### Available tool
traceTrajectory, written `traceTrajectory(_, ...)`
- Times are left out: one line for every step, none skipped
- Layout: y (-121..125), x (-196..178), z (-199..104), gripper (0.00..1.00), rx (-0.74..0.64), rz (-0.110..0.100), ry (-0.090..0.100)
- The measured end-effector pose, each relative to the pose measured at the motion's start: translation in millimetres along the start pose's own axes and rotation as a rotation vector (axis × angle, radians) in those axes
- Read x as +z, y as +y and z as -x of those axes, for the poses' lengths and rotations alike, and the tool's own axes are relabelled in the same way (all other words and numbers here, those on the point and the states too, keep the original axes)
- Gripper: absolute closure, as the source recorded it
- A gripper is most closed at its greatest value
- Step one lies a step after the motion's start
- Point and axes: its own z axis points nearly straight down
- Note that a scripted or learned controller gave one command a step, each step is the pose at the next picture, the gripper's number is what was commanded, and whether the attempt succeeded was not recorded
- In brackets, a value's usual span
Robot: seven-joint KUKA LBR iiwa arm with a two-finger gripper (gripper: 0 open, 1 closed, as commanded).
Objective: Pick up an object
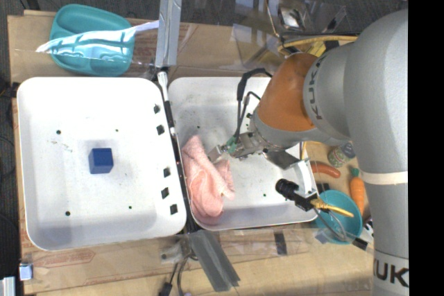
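Two shallow white bins sit side by side on the bench (104, 256): the left bin (41, 149) and the right bin (208, 104). My grey arm, with its orange band, reaches in from the right of the view and covers the right bin's upper right part and most of its right wall. My end effector (232, 148) sits low over the middle of the right bin, small and blurred against the pale floor. I cannot tell how far it is open, nor whether it has hold of anything. A pink cloth (205, 184) lies crumpled in the right bin against its left wall. Its long axis runs from the upper to the lower part of the view, roughly parallel to that wall, with the narrower end uppermost and the broader, bunched end toward the bin's near edge. The cloth's upper right edge comes just beside my end effector; whether the two touch is hard to make out. A blue cube (101, 160) rests alone on the floor of the left bin, left of centre, well apart from the cloth.
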Motion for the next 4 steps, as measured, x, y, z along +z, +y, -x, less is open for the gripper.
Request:
traceTrajectory(-29, 0, -31, 0.00, -0.099, 0.002, -0.003)
traceTrajectory(22, 0, -26, 0.00, 0.086, -0.001, -0.003)
traceTrajectory(22, -9, -27, 1.00, 0.082, -0.003, 0.000)
traceTrajectory(74, -100, -63, 1.00, 0.046, -0.001, 0.000)
